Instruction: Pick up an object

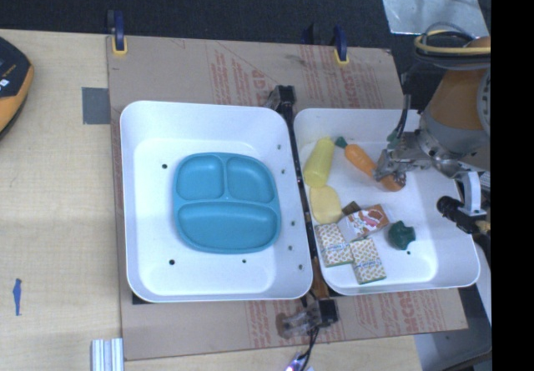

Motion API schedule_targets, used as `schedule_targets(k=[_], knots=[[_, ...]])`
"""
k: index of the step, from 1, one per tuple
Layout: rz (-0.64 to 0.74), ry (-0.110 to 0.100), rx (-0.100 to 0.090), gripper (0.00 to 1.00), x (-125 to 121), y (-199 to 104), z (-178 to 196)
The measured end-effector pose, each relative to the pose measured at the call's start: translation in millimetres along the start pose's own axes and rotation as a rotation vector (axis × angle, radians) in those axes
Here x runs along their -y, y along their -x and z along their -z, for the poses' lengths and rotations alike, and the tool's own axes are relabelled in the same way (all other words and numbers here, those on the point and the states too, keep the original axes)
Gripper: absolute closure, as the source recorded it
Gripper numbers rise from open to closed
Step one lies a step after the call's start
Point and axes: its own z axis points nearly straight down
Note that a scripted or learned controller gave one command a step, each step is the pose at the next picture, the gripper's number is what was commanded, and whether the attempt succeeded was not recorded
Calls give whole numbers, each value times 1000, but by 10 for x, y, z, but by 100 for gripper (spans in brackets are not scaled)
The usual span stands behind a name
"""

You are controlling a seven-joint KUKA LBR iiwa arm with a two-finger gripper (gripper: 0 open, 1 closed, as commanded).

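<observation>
- Orange plastic toy carrot (361, 158) lies at 12 o'clock in the right white bin (450, 273), and the gripper (392, 166) is down right at its lower end, nothing lifted yet.
- Can't tell whether the fingers are spread or pinching.
- Yellow plastic bottle (319, 162) sits at 9 o'clock of the carrot, small cartons (350, 251) and a green toy (401, 234) toward 6, none blocking.
- Blue divided plate (226, 202) fills the left white bin (150, 278).

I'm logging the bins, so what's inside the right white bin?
The right bin holds a yellow bottle, carrot, small cartons and a green toy. The gripper covers an orange item.
</observation>
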Motion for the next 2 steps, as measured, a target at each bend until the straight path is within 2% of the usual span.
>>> schedule_targets(k=[1,2], knots=[[5,10,-5,100,72,-960,901],[0,-5,-2,100,603,-1269,835]])
